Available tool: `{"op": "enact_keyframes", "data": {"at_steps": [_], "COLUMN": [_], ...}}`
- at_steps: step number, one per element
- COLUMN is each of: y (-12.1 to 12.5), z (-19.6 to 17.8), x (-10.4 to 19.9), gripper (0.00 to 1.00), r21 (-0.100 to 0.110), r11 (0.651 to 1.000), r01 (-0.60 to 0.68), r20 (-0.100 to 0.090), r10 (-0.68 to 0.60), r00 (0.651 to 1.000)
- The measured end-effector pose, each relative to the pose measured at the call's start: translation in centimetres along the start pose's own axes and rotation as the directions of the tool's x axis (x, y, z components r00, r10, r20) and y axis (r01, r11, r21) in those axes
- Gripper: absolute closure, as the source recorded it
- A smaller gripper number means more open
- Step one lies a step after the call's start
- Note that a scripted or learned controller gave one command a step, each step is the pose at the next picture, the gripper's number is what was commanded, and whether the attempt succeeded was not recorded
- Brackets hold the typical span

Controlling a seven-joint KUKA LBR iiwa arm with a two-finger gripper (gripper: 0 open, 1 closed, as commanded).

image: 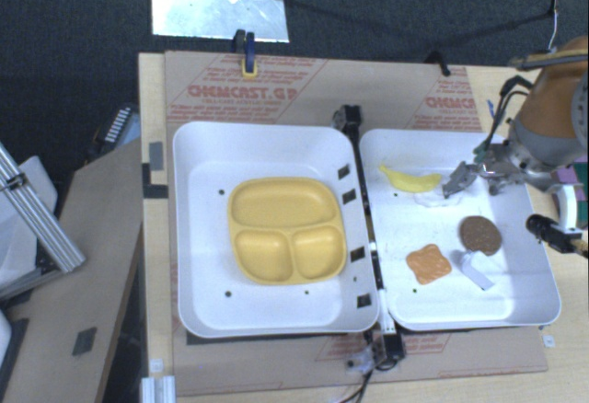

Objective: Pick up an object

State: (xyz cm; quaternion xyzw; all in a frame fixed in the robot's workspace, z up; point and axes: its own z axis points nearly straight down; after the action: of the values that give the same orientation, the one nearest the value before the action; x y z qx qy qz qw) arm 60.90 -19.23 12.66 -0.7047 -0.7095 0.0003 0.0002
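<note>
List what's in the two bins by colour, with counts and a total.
Yellow: 2, divided plate in left bin, banana in right bin
Orange: 1, flat piece
Brown: 1, round piece
White/grey: 1, small flat piece
Total: 5

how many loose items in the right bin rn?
4. Yellow banana near the back-left, a brown round piece right of centre, an orange piece in front of it, and a small white scrap beside them. The arm may hide more.
</note>
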Motion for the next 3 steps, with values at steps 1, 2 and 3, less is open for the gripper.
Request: {"op": "enact_keyframes", "data": {"at_steps": [1, 2, 3], "y": [0.1, 0.3, 0.6], "z": [4.3, 2.9, -3.6], "x": [0.0, 0.0, -0.2], "gripper": [0.00, 1.00, 1.00], "r21": [-0.001, -0.009, -0.009], "r11": [1.000, 1.000, 1.000], "r01": [-0.001, 0.000, -0.001], "r20": [0.000, 0.003, 0.003], "r10": [0.001, 0.000, 0.001], "r00": [1.000, 1.000, 1.000]}}
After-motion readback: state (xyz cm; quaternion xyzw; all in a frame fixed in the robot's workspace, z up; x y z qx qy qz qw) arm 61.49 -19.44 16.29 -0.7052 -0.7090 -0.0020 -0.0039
